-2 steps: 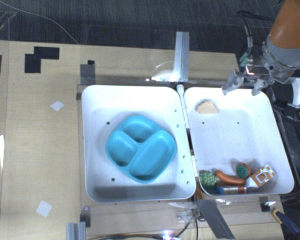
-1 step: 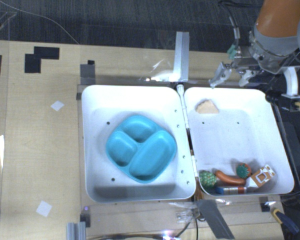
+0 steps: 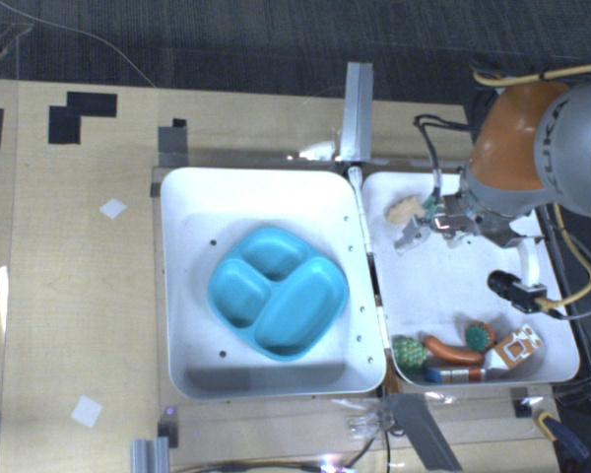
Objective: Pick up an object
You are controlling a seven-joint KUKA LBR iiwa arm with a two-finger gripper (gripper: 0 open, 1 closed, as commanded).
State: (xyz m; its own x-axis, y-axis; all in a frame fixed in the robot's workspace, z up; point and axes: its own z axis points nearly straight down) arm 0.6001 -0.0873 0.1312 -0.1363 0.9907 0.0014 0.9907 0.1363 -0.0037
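Observation:
The right bin [image 3: 443, 294] holds several small items. A beige lump [image 3: 405, 208] lies near its back left corner. Along the front edge sit a green knobbly piece [image 3: 407, 351], an orange sausage-shaped piece [image 3: 453, 349], a small green and orange piece [image 3: 480, 336], a white and orange box [image 3: 518, 346] and a blue stick [image 3: 451, 373]. My gripper [image 3: 412, 235] is low in the bin's back left part, just in front of the beige lump and close beside it. I see nothing clearly held.
The left bin [image 3: 192, 215] carries a blue divided plate [image 3: 278, 291]. A raised rim [image 3: 366, 264] separates the two bins. The arm's grey body with its orange band [image 3: 512, 151] hangs over the right bin's back right, trailing cables [image 3: 561, 304].

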